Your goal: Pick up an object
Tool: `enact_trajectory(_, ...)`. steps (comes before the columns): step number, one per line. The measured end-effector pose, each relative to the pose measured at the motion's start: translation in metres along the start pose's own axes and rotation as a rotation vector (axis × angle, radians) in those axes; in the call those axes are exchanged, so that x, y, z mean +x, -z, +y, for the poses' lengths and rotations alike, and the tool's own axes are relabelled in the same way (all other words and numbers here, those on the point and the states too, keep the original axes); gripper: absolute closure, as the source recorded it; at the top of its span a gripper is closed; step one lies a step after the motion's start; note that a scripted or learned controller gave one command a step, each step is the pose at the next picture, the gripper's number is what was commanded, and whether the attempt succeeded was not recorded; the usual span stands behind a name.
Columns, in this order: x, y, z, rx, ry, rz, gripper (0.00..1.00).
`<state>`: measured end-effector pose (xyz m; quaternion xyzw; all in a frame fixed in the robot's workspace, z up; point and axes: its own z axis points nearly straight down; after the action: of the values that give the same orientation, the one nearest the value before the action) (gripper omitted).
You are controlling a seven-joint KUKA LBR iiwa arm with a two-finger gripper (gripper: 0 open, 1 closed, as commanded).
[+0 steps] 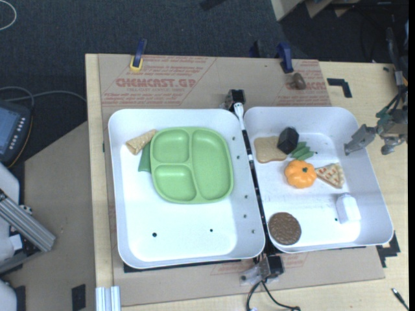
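Note:
The right bin (pixel 369 173) holds an orange pumpkin (pixel 300 174), a black block (pixel 287 137) with a green piece (pixel 301 152) beside it, a tan bread slice (pixel 267 149), a waffle wedge (pixel 331 174), a white piece (pixel 347 208) and a brown round patty (pixel 284 228). My gripper (pixel 371 145) hovers over the right bin's far right rim. It is open, with nothing between its fingers. It stands well to the right of the pumpkin and the wedge.
In the left bin (pixel 130 225) lies a green divided plate (pixel 192 164), with a tan wedge (pixel 140 141) and a green scrap (pixel 143 161) at its left side. Clamps (pixel 137 56) sit on the cardboard's far edge.

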<state>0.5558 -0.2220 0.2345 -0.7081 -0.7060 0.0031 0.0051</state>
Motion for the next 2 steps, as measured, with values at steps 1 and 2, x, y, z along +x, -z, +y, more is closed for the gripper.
enact_trajectory(1, 0.0, 0.007, 0.003, -0.012, 0.003, -0.004, 0.0)
enact_trajectory(2, 0.003, -0.036, 0.003, -0.007, 0.003, -0.001, 0.0)
